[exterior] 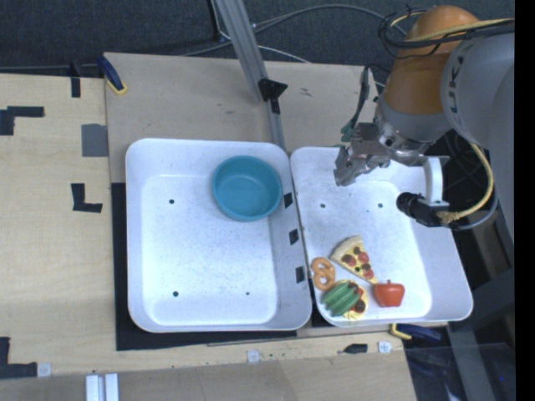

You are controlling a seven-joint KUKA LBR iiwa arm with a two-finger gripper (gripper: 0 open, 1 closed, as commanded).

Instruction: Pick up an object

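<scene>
- The grey KUKA arm with its orange band point(422, 73) comes in from three o'clock and bends over the far end of the right bin.
- The left shallow white plastic bin point(167, 249) and the right shallow white plastic bin point(393, 224) sit side by side, rims touching.
- A round blue plastic bowl point(246, 188) stands upright at the left bin's one o'clock corner.
- The two-finger metal gripper point(345, 174) hangs over the right bin's eleven o'clock area, with nothing between its tips; whether they are spread or pressed together I cannot tell.
- At the right bin's six o'clock end lies a cluster of toy food, well apart from the gripper: a pizza slice point(354, 257), a green vegetable piece point(340, 296) touching a small pretzel point(323, 269), and a red tomato-like piece point(389, 292) just beside them.
</scene>
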